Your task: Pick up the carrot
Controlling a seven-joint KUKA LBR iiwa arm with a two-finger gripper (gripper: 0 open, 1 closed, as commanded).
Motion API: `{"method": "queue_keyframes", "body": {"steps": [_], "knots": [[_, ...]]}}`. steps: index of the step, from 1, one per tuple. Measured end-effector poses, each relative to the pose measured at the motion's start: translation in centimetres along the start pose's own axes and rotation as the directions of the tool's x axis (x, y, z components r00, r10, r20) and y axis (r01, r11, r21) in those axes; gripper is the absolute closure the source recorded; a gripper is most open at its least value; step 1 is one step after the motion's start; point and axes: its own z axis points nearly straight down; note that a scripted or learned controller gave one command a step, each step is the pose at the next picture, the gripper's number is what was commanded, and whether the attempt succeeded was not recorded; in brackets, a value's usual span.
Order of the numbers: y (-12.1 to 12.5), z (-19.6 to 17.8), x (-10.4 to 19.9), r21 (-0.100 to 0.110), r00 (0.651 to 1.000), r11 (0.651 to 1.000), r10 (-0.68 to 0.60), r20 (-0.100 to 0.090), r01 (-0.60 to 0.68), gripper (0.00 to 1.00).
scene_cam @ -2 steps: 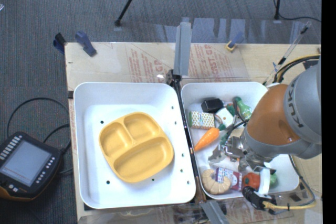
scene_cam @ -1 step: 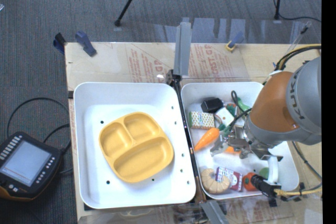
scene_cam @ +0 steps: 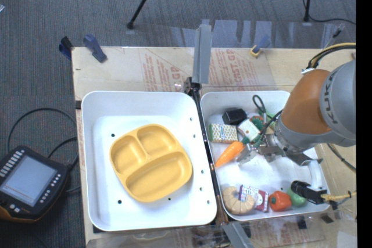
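Camera view puts the carrot (scene_cam: 229, 153) by the right bin's (scene_cam: 302, 215) left wall; your gripper (scene_cam: 251, 155), jaws apart, is at its thick end. Straddle it before closing.

Yellow divided plate (scene_cam: 151, 161) in left bin (scene_cam: 93, 125), red tomato (scene_cam: 279, 201) and cracker packet (scene_cam: 223, 133) in right bin (scene_cam: 273, 96)
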Motion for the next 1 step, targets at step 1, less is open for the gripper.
{"method": "queue_keyframes", "body": {"steps": [1], "knots": [[-0.11, -0.63, -0.15, 0.006, 1.000, 1.000, 0.007, -0.002, -0.007, 1.00]]}}
